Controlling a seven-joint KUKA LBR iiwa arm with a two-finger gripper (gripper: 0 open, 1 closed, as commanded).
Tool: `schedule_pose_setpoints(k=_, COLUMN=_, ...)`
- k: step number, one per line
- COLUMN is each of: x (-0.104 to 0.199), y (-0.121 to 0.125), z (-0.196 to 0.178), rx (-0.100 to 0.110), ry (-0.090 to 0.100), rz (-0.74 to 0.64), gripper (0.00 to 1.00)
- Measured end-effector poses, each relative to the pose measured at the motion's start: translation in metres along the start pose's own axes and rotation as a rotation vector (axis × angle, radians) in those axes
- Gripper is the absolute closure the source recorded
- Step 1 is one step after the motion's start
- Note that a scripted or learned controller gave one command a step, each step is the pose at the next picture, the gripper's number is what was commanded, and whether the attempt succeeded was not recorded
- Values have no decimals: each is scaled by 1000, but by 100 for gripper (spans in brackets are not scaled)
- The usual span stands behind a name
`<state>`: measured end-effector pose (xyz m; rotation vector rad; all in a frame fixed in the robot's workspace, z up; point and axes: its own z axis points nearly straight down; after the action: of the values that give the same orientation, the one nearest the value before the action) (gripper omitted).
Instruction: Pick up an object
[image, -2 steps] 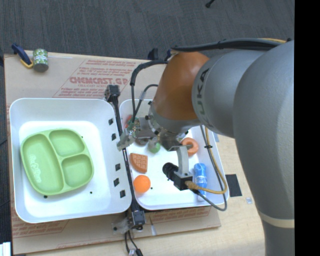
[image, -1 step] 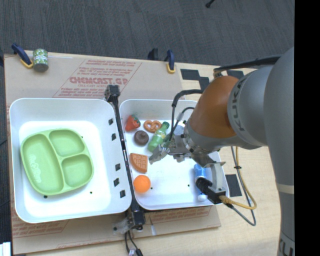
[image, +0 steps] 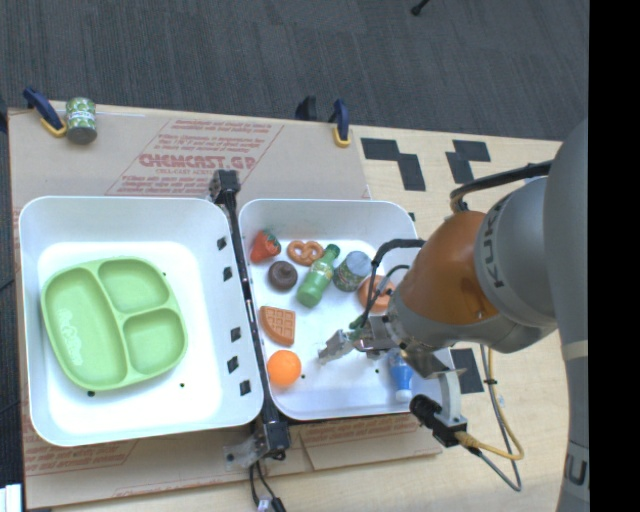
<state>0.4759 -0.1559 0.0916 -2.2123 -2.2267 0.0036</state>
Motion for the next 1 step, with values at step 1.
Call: schedule_pose_setpoints(k=1, x=0, y=1, z=-10, rx=-1, ry=-1, rz=-7, gripper=100)
